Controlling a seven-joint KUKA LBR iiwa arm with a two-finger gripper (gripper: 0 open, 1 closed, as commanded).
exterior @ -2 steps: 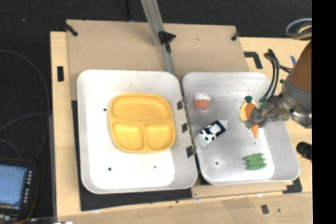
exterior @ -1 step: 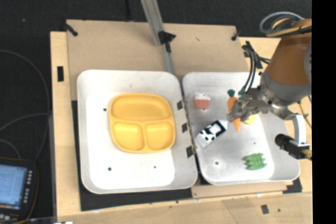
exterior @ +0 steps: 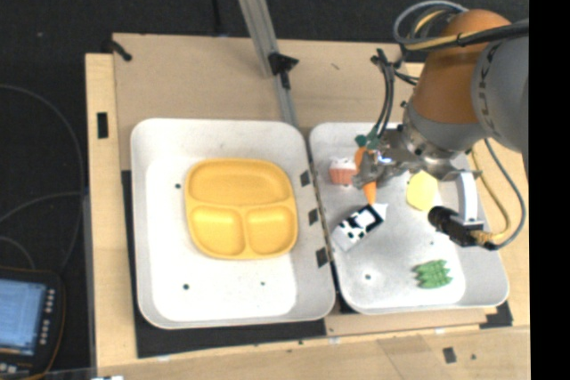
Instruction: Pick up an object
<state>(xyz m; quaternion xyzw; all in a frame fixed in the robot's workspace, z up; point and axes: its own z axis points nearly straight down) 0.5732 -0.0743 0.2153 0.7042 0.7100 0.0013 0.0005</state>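
Observation:
My gripper (exterior: 378, 159) hangs low over the upper left part of the right bin (exterior: 392, 298), under the grey and orange wrist. An orange carrot-like piece with a green top (exterior: 364, 173) lies right at the gripper's tip, partly hidden by it. Whether the two touch cannot be told. A small pink and white object (exterior: 342, 172) sits just left of the carrot. A black-and-white object (exterior: 358, 223) lies below them near the bin's middle. To the gripper's right lies a pale yellow piece (exterior: 421, 190), and a green object (exterior: 433, 274) rests at the lower right.
A yellow divided plate (exterior: 240, 207) lies in the left bin (exterior: 160, 280). A slanted metal pole (exterior: 258, 22) stands behind the bins. A black part with cables (exterior: 452, 225) hangs off the arm over the right bin's right side.

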